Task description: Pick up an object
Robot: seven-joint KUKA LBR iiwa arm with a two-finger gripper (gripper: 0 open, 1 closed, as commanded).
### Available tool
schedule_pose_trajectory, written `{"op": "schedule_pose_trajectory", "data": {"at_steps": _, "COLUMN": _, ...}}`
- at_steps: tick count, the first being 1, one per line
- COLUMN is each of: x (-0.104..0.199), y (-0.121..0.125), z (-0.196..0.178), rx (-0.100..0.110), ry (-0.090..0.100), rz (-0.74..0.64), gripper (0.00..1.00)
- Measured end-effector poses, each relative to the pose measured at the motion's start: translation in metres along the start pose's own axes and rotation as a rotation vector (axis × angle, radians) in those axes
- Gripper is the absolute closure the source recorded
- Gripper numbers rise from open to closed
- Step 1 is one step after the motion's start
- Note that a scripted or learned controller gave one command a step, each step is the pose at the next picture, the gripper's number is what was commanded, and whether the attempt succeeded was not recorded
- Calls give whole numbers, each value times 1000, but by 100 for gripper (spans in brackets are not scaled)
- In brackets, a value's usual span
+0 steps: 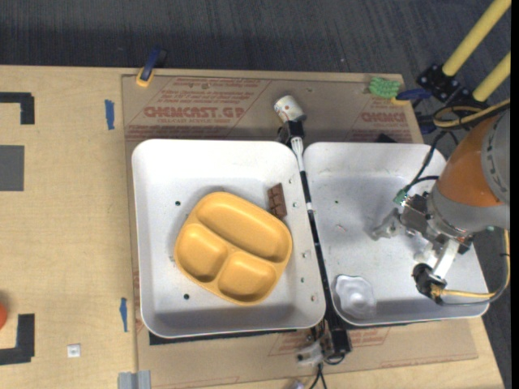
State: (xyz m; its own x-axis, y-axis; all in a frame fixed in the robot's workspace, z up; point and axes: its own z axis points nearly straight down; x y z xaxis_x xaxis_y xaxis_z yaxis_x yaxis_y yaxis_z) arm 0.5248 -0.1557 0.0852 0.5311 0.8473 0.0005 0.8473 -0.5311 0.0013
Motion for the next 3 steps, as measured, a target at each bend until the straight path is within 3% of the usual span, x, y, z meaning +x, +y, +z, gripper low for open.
{"op": "schedule_pose_trajectory", "data": {"at_steps": 1, "x": 23, "y": 31, "z": 0, "rx": 0, "ry": 0, "rz": -93, "gripper": 0}}
{"op": "schedule_pose_trajectory", "data": {"at_steps": 2, "x": 19, "y": 68, "z": 0, "rx": 0, "ry": 0, "rz": -410, "gripper": 0}}
{"op": "schedule_pose_trajectory", "data": {"at_steps": 3, "x": 33, "y": 94, "z": 0, "rx": 1, "ry": 0, "rz": -392, "gripper": 0}}
